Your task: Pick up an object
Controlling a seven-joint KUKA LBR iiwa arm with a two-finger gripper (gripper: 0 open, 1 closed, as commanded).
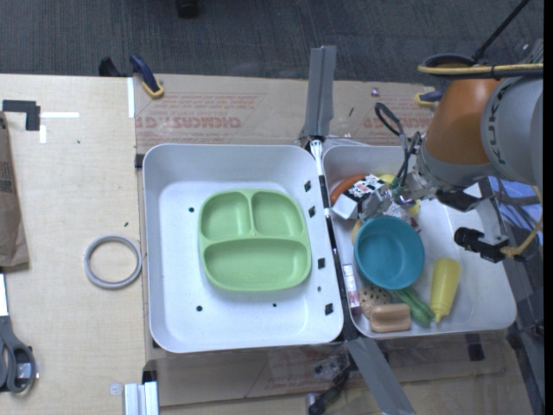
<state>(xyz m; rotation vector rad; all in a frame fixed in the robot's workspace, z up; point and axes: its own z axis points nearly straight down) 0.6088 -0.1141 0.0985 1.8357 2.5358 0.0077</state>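
The tool (390, 199) is lowered among crowded items at the back of the right bin (484, 314), and its fingers are too small and cluttered to be made out. A black-and-white item (371, 186) and an orange item (346, 185) beside it are partly covered, so their shapes cannot be told. Part of a tan block (389, 317) and a speckled piece (370, 297) is hidden under the blue bowl (390, 252). The grey arm (518, 128) is cut off by the right edge. A brown bag (10, 206) and a metal object (15, 366) on the worktop (69, 180) are cut off at the left edge.
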